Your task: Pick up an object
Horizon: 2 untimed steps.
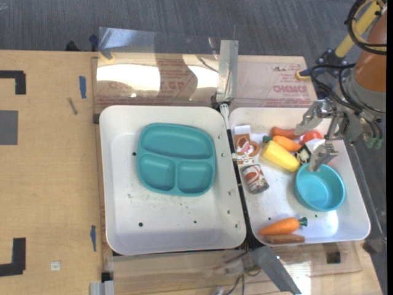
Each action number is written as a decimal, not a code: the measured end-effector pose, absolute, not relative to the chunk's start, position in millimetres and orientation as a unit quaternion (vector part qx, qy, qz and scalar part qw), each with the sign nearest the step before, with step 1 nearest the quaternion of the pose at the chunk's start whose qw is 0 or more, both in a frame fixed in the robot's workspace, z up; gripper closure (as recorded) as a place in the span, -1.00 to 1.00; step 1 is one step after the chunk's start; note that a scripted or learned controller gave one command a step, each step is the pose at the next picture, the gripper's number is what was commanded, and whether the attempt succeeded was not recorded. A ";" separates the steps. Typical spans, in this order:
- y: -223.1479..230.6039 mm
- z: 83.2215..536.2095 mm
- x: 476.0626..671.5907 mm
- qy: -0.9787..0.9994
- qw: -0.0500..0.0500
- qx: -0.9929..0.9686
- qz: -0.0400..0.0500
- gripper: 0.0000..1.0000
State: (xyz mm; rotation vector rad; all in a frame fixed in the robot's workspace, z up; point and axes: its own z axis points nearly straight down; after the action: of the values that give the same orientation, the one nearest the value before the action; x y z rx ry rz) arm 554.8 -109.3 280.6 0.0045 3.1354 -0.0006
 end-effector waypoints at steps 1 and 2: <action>-110.3 166.9 583.9 0.998 -0.003 0.068 0.001 -1.00; -136.5 90.1 617.9 0.994 0.007 0.108 0.000 -1.00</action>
State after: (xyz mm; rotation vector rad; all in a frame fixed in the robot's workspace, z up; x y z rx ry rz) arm 617.9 -136.5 90.1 0.3362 3.1090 -0.0004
